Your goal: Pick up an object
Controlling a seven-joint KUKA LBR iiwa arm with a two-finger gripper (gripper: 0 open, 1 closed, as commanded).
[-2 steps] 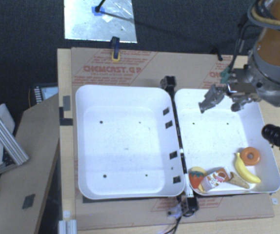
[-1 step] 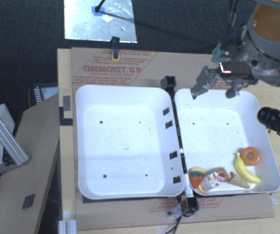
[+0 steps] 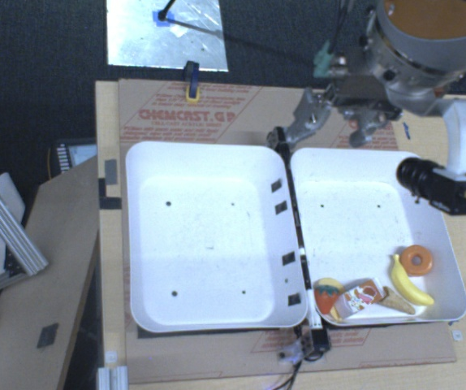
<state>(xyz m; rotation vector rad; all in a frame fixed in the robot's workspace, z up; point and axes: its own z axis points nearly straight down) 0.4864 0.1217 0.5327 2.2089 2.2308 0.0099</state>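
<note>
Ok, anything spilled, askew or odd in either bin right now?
Nothing spilled. The yellow banana, orange ring-shaped toy, red-and-white packet and small orange-red fruit all crowd the right white bin's near corner, against its rim.

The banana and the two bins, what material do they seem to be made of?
The banana looks like smooth moulded plastic: even yellow, no spots, probably a toy. The left bin and right bin look like matte white plastic, with rounded corners and thin rims. The picture cannot confirm either.
</note>
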